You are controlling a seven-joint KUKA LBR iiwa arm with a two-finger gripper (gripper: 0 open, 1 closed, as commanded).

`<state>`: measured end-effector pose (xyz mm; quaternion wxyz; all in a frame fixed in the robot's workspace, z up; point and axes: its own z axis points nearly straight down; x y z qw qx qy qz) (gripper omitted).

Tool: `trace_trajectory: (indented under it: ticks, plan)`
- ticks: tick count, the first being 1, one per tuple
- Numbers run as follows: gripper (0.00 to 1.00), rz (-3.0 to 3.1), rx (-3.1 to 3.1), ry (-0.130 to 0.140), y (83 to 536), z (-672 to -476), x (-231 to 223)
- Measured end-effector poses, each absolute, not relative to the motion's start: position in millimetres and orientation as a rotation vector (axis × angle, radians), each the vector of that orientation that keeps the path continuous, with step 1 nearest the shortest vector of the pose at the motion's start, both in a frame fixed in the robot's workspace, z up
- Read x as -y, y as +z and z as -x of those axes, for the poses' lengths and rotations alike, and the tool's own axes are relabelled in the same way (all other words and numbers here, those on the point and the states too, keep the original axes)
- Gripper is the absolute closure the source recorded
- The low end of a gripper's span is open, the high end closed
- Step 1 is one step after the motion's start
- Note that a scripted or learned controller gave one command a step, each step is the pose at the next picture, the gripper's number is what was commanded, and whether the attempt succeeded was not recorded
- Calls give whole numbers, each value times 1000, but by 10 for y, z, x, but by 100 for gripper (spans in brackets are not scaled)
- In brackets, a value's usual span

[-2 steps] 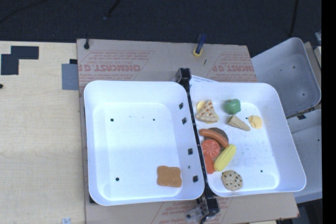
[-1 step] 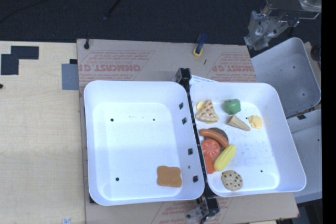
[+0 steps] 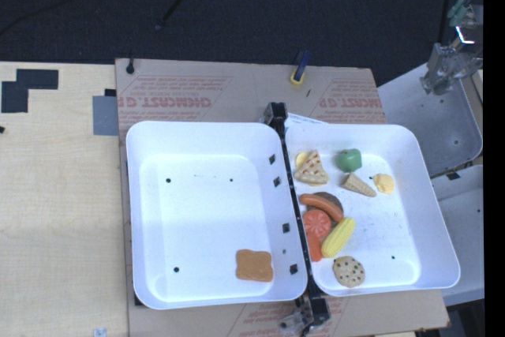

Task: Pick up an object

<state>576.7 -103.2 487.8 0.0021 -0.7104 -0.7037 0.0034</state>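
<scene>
Toys crowd the right bin (image 3: 430, 170)—waffle (image 3: 311, 167), green pepper (image 3: 349, 159), corn cob (image 3: 338, 237), cookie (image 3: 348, 271)—with toast (image 3: 254, 265) alone in the left bin (image 3: 150, 170); nothing is grasped yet, the end effector's state cannot be told, so approach comes next.

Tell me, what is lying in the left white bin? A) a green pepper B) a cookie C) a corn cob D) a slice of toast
D: the slice of toast lies by itself near the front of the left bin, while the other toy foods sit in the right bin.
</scene>
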Motion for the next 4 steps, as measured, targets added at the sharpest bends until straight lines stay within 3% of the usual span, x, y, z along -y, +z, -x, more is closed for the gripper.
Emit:
trace_trajectory:
  ticks: [1, 2, 3, 4]
  plan:
    - [100, 2209, 2218, 12, 3796, -5782, 440]
    - [100, 2221, 2232, -16, 5283, -5243, -62]
    - [100, 2229, 2208, 9, 4646, -5142, 899]
    - [100, 2216, 2231, -8, 5423, -4972, 174]
